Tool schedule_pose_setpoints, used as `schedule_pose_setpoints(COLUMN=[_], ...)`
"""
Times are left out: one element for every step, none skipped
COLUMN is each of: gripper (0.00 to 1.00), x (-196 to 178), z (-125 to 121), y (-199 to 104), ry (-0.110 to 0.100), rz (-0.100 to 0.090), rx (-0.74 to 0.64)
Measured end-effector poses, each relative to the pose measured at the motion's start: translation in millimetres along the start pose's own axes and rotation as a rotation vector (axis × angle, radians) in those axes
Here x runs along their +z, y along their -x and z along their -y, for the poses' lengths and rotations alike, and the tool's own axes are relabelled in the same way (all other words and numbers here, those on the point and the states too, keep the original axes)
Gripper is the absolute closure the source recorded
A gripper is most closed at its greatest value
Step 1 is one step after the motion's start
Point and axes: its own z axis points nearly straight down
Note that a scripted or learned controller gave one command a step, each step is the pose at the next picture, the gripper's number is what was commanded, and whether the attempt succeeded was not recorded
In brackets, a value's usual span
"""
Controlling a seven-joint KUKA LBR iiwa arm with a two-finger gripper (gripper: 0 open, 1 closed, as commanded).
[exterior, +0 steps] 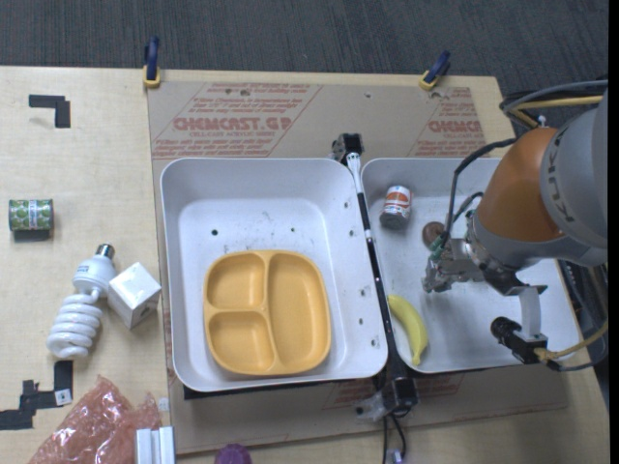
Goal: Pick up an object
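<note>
My claw (437,276) hung low inside the right bin (455,356), near that bin's middle, reaching down from my orange-banded wrist. From this height I could not tell how wide it stood, nor whether anything sat within it; the metal there was a dark tangle against the white floor. Nothing showed clearly in its grasp.

A banana (410,328) lay just beside my claw, toward the bin's near left corner, close against the left wall. A small can (396,206) with an orange and white label rested near the far left corner; its printing was too small to read. A brown round thing (434,232) lay just beyond my claw toward the far wall, partly behind my wrist.

The left bin (184,201) held a yellow divided plate (268,311), three compartments, sitting toward its near edge.

Under both bins lay a brown sheet (242,114) printed in red; I could read "CHEMCAST" on it, the smaller lines beneath being blurred.

On the bench's left side stood a green-labelled can (30,216), writing unreadable, a white spiral light bulb (79,304), and a white cube (134,295) just beside the bulb. A pink mesh bag (92,426) lay at the near left corner.
</note>
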Motion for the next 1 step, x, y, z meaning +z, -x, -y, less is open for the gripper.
schedule_pose_setpoints(gripper=[0.0], x=[0.0], z=[0.0], y=[0.0], ry=[0.0], rz=[0.0], rx=[0.0])
